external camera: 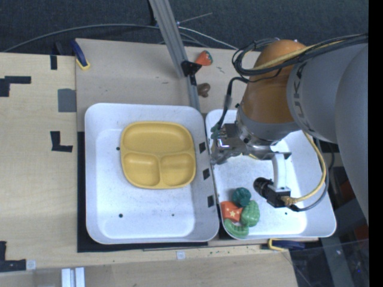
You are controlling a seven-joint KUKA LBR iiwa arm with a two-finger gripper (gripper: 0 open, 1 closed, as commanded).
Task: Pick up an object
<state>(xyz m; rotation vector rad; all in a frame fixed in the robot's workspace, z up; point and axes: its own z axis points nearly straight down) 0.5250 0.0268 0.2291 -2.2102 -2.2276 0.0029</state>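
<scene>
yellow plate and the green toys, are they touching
Apart. The camera view shows the yellow plate lying in the left bin, while the green toys sit in the right bin, with both bins' rims between them.

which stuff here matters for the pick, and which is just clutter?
Job:
- end effector, over the right bin
- green toy, orange-red toy and dark green piece, clustered at that bin's near left corner

Lying about:
- yellow divided plate in the left bin
- blue-yellow clamp on the bench
</scene>
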